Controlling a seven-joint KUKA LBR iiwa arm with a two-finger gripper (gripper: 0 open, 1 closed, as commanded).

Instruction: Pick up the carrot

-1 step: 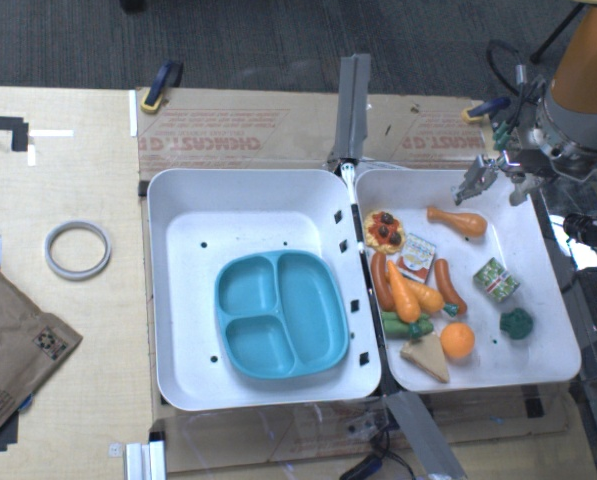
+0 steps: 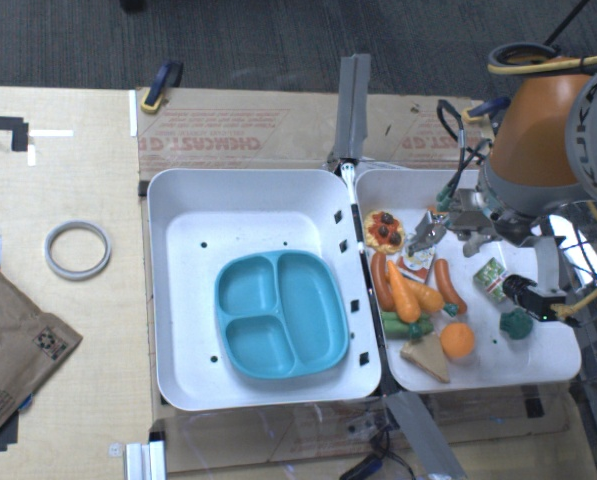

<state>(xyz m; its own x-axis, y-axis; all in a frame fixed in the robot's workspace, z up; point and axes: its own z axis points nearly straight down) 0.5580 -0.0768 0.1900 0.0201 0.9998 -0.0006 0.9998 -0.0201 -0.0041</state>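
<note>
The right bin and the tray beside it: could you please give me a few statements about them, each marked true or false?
1. The blue divided tray lies in the left bin. True.
2. The carrot lies on the blue divided tray. False: it lies in the right bin, among the other toy foods.
3. The end effector hangs over the right bin. True.
4. The orange sits in the left bin. False: it is in the right bin, near the front edge.
5. A tape ring lies on the bench left of the bins. True.
</note>
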